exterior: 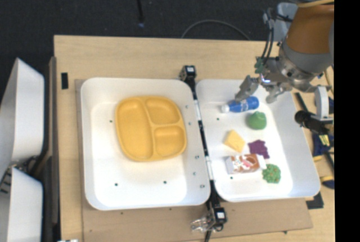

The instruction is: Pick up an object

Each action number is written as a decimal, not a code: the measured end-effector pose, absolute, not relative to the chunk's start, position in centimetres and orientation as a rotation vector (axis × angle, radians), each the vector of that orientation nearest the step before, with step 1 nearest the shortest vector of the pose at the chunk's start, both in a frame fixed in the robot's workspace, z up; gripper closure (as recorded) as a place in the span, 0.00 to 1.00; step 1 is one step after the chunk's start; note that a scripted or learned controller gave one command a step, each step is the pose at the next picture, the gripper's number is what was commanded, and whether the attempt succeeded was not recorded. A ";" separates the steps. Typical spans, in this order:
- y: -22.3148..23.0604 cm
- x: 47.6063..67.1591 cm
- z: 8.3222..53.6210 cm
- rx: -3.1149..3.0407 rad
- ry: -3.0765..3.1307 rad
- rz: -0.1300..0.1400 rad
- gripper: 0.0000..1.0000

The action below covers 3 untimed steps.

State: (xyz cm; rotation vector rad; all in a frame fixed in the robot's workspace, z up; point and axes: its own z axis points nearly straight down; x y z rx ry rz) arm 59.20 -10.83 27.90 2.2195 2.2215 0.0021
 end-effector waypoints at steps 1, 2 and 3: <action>-10.0 59.1 23.0 2.222 2.221 -0.004 0.00; -10.4 59.1 18.8 2.224 2.219 -0.005 0.00; -10.1 58.7 12.6 2.226 2.219 -0.005 0.00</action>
